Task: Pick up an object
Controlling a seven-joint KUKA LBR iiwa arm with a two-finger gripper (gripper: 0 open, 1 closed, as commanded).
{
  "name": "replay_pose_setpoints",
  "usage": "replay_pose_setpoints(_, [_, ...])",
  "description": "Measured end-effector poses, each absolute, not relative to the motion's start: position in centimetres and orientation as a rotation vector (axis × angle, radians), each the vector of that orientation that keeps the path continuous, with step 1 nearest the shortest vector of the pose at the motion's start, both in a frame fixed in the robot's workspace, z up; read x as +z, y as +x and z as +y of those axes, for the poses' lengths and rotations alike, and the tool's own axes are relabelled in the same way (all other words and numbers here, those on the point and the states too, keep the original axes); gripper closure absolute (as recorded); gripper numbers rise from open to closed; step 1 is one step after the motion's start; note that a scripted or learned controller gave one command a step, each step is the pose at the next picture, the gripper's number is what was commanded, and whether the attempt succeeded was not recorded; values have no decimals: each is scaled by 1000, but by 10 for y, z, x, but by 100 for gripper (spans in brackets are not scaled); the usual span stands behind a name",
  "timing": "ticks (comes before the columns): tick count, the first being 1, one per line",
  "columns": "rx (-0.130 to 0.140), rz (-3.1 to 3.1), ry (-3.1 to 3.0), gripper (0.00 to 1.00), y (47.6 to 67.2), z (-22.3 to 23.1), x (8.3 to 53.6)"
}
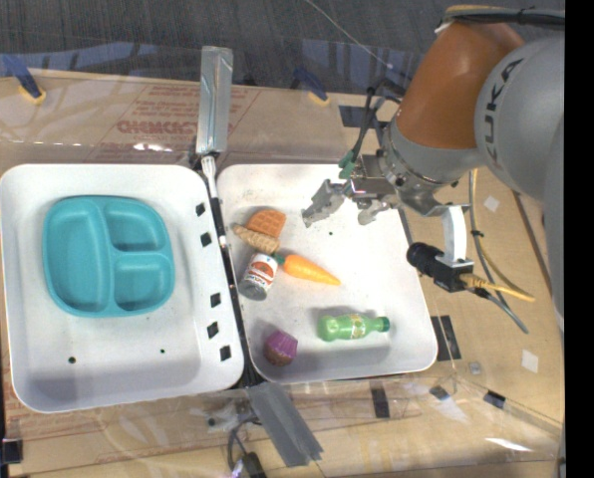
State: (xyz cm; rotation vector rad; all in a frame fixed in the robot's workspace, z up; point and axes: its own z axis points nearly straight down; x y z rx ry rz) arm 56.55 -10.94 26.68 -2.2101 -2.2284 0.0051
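**Gripper hanging over the right bin, nothing in its grasp**

In the camera view, the grey arm (516, 78) with its orange band is reaching in from the right and leaning over the upper part of the right bin (402, 352). Its gripper (345, 205) is hanging above the bin's bare white floor near the back wall, with the two fingers (322, 203) spread apart and pointing down toward the left; nothing is lying between them, so the jaws are standing released.

The things to pick are all sitting in the right bin, below and to the left of the gripper and apart from it. A waffle-patterned ice cream cone (261, 227) is lying near the divider between the bins. Just below it, a small can (259, 275) with a red and white label is lying tilted, and an orange carrot (310, 270) is lying just beside the can, its tip pointing to the right. Nearer the front wall, a green bottle (350, 326) is lying on its side with the cap to the right, and a small purple object (281, 347) is resting near the front left corner.

The left bin (18, 366) is holding a teal divided tray (106, 254) with three compartments, sitting in the bin's upper left part.

Both bins are resting on a cardboard-covered bench (108, 118).
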Motion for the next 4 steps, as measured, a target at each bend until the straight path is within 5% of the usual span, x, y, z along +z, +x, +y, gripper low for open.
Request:
replay_pose_setpoints(1, [12,-2223,-2204,0,513,-99,108])
replay_pose_setpoints(2, [3,-2225,-2213,0,581,-114,91])
replay_pose_setpoints(3, [55,-2203,-2215,0,631,-115,88])
replay_pose_setpoints(4, [37,-2214,-2212,100,634,-111,98])
